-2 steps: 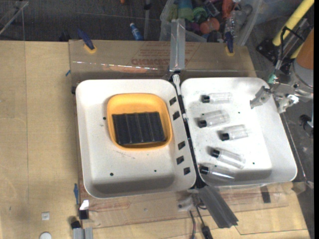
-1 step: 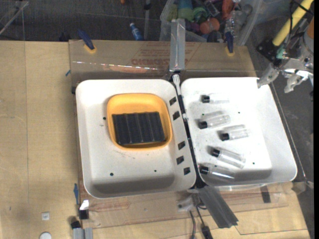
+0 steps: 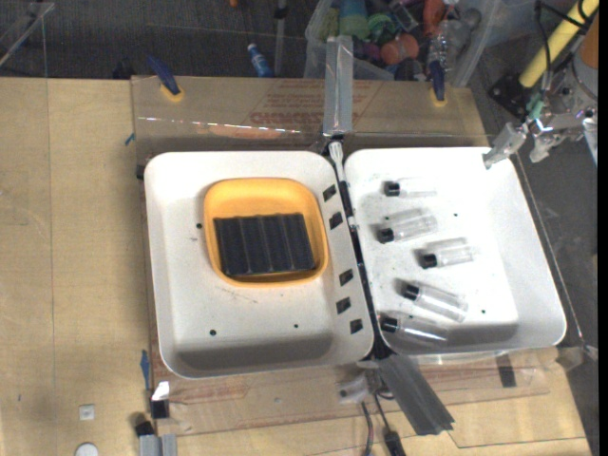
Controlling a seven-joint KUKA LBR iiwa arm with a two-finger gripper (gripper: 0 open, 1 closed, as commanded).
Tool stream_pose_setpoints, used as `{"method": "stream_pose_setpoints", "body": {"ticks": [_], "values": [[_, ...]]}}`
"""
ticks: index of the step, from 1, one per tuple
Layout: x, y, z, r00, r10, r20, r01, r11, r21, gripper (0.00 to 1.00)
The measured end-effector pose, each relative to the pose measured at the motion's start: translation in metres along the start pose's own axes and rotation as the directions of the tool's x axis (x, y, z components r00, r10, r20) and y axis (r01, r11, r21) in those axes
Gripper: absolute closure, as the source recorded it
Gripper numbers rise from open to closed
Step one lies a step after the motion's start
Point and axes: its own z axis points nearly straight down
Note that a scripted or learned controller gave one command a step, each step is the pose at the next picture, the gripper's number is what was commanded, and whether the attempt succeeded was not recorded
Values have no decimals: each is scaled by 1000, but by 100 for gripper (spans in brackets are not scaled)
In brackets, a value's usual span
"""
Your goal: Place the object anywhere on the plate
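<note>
Five clear tubes (image 3: 445, 255) with black caps are lying in the right bin (image 3: 532, 283), below and left of the claw (image 3: 501, 152). Farther left, an orange plate (image 3: 220, 202) is holding a black ridged block (image 3: 264, 244). The claw is looking blurry, so I cannot tell if it is wide or narrow

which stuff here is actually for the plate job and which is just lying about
For the job:
- yellow plate with a dark ribbed insert, in the left bin
- five clear vials with black caps, loose in the right bin
- gripper over the right bin's far right corner

Lying about:
- tub of coloured toys behind the bins
- blue clamps on the bench's back edge
</note>
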Motion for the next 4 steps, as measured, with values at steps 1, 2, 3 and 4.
{"method": "stream_pose_setpoints", "body": {"ticks": [1,2,3,4], "values": [[-10,-2,3,998,-63,0,63,998,0,0],[-10,-2,6,986,-169,-2,169,986,3,0],[-9,-2,10,972,-236,-3,236,972,3,0],[-10,-2,8,925,-381,-3,381,925,2,0]]}}
